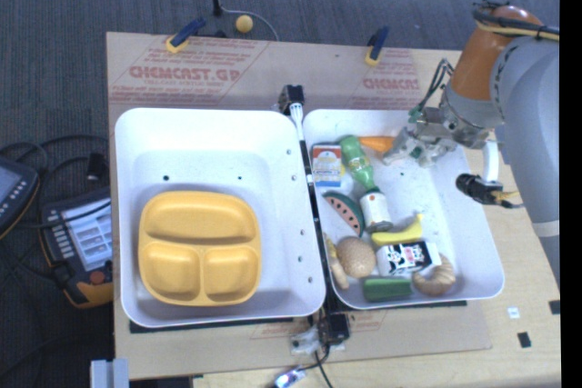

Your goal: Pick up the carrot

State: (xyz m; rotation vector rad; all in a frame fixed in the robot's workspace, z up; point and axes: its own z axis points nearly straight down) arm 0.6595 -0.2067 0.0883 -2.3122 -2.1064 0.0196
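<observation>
My gripper [411,144]: down in the far end of the right-hand shallow white bin [473,236], at the tip of my grey arm with the orange band [475,68]; whether it is apart or together I cannot tell from this slant.
Carrot: the small orange carrot [377,144] lies flat on the bin floor at the far end, just beside my gripper on its left, touching or almost touching; I cannot tell which.
Beside the carrot: a green plastic bottle [356,159] lies at a slant just left of it, and a small red and white carton [326,166] sits against the bin's left wall; its print is too small to read.
Middle of the bin: a watermelon slice [343,211], a white can [375,209], a yellow banana [400,233].
Near end: a black and white cow-patterned carton [405,258], a tan potato-like lump [356,257], a green cucumber piece [386,289], a brown round piece [435,278].
Left bin: the other white bin [164,145] holds a yellow three-compartment plastic tray [200,245].
Writing: the brown board [264,68] under the bins carries red print, "CHEMCAST GP" at its far left, the same partly seen at far right.
Clamps: two yellow and blue clamps [186,34] grip the board's far edge.
</observation>
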